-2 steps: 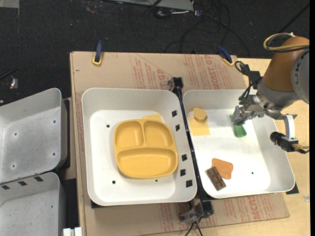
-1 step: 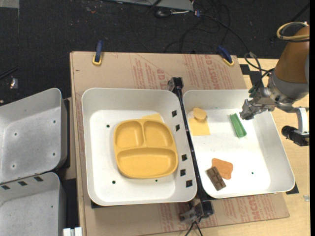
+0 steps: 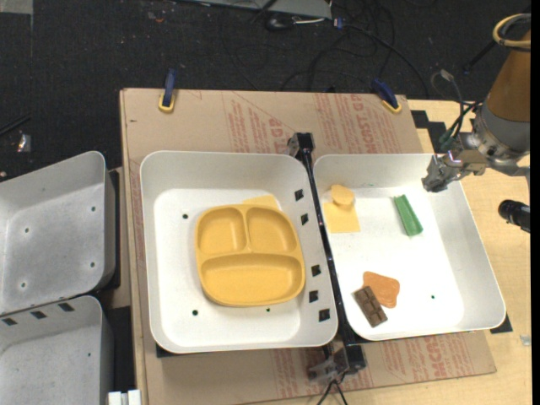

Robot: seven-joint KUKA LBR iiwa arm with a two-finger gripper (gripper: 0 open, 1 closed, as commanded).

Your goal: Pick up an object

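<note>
Camera view, looking down at a slant. Two shallow white plastic bins sit side by side on a brown cardboard sheet [image 3: 253, 116] that covers the table. The left bin [image 3: 160, 226] holds a yellow plastic divided tray with three compartments [image 3: 250, 254], lying flat near the bin's centre; a pale yellow flat piece [image 3: 263, 202] shows at the tray's far edge, partly under it. The right bin [image 3: 472, 260] holds four loose items: a pale yellow flat square with a small round yellow knob on its far edge [image 3: 341, 210], near the dividing wall; a green rectangular block [image 3: 408, 214], lying to the right of that square and apart from it; an orange irregular flat piece [image 3: 383, 286]; and a dark brown rectangular bar [image 3: 369, 305], touching the orange piece on its left near side. The grey arm with an orange band [image 3: 511, 99] enters from the right edge. Its gripper [image 3: 439, 175] is over the far right rim of the right bin, above and to the right of the green block, apart from every item. Whether it is open or closed cannot be told, and nothing is seen held in it. Two blue-and-yellow clamps [image 3: 168, 93] pin the cardboard's far edge. Black floor with cables lies beyond, and further white bins [image 3: 51, 218] stand at the left.
</note>
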